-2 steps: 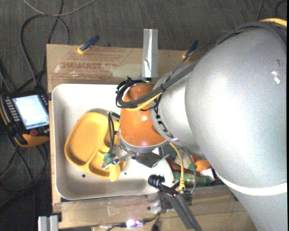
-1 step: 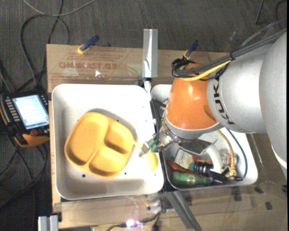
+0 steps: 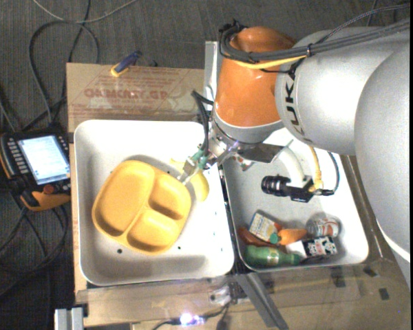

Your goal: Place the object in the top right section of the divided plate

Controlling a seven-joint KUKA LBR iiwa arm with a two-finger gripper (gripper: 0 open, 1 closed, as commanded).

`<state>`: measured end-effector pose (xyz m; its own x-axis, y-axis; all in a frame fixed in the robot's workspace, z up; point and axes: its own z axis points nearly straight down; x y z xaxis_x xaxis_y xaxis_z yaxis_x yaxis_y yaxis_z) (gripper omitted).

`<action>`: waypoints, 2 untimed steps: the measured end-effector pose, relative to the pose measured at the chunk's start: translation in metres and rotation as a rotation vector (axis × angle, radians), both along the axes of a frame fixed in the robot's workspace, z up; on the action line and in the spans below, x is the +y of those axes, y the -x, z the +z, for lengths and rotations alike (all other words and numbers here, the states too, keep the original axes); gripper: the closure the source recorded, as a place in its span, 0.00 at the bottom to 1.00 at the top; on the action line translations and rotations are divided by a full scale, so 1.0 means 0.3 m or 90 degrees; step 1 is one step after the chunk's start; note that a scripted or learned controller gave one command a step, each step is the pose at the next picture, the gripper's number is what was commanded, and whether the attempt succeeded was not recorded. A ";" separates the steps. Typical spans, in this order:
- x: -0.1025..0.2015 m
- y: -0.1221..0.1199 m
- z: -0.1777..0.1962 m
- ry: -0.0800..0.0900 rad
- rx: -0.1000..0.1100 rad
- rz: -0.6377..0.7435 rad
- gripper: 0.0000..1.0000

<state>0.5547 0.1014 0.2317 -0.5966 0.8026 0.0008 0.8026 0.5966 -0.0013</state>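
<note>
The yellow divided plate lies tilted in the left white bin; it has three sections, and its top right section sits near its upper right rim. My gripper hangs over the plate's upper right corner, reaching in from under the orange wrist band. A small pale yellow object is right below the gripper, just off the plate's right rim and above the bin floor. The view does not show whether it is held or lying there.
The right bin holds a green bottle, a small carton, an orange carrot-like piece, a can and a dark packet. A teach pendant and cardboard lie beyond the left bin.
</note>
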 end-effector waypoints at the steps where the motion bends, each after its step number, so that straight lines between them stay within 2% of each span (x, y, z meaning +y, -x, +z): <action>1: -0.027 0.211 -0.131 0.001 0.002 0.020 1.00; 2: 0.103 0.159 -0.121 0.000 0.002 0.023 1.00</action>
<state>0.5071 0.1324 0.1953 -0.6250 0.7806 0.0019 0.7806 0.6250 -0.0036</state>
